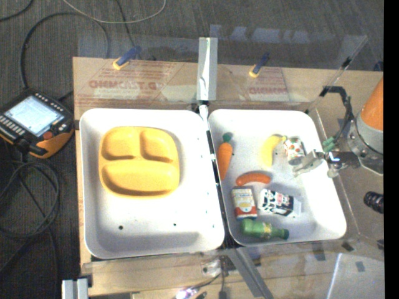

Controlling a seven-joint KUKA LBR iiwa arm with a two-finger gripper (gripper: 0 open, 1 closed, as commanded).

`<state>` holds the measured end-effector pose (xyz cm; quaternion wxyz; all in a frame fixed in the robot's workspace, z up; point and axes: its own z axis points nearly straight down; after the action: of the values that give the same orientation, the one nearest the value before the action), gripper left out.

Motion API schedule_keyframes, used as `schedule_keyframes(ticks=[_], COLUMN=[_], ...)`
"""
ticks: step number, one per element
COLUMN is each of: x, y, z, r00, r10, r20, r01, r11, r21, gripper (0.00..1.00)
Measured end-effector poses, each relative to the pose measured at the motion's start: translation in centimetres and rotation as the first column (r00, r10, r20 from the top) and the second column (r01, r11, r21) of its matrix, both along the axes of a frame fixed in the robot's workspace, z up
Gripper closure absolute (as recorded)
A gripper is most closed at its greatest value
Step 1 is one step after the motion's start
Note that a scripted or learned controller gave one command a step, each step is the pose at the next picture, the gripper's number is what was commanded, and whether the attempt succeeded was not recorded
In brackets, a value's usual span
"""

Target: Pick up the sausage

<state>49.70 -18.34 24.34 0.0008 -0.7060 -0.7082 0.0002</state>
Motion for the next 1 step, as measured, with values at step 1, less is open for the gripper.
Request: schedule_keyframes(ticks=[1], x=[0.09], y=[0.10], z=[0.86], r00=[1.000], r10=[0.002], r20=[-0.001], r01=[-0.002], r11=[1.000], r21=[0.001], gripper=[1.00])
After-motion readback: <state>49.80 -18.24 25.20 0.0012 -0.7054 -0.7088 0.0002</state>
